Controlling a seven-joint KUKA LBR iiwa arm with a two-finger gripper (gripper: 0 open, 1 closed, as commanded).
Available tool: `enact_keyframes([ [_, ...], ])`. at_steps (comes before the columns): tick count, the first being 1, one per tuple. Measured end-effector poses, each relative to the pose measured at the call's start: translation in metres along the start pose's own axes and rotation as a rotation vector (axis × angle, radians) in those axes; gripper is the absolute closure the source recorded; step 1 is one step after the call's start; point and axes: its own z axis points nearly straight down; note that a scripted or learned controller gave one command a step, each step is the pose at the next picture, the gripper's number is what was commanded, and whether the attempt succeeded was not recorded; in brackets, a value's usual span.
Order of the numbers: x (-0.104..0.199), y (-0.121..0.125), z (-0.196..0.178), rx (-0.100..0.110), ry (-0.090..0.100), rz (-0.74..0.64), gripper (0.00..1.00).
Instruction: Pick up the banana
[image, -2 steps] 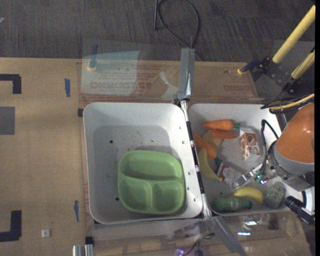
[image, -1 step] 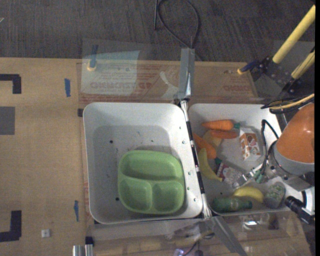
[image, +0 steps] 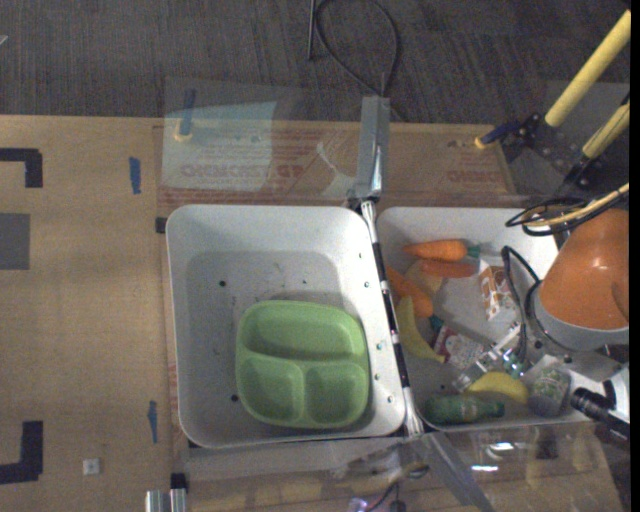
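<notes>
The banana (image: 414, 333), yellow and curved, lies in the right bin (image: 440, 222) against its left wall, just below some orange carrots. The arm's orange band (image: 592, 275) hangs over the bin's right side. Below it the gripper (image: 497, 358) reaches down and left among the clutter. It sits to the right of the banana with a small gap between them, close above a second yellow piece (image: 502, 386). Nothing I can see is lifted.
The left bin (image: 200, 300) holds a green divided plate (image: 300, 362). In the right bin lie two carrots (image: 440, 250), several packets (image: 490, 295), a green bottle (image: 465, 408) along the front wall and a small jar (image: 548, 390). Yellow-handled tools (image: 585, 75) stand at the back right.
</notes>
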Motion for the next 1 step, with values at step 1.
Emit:
enact_keyframes([
  [1, -0.0034, 0.0004, -0.0113, -0.007, -0.008, 0.006, 1.0],
])
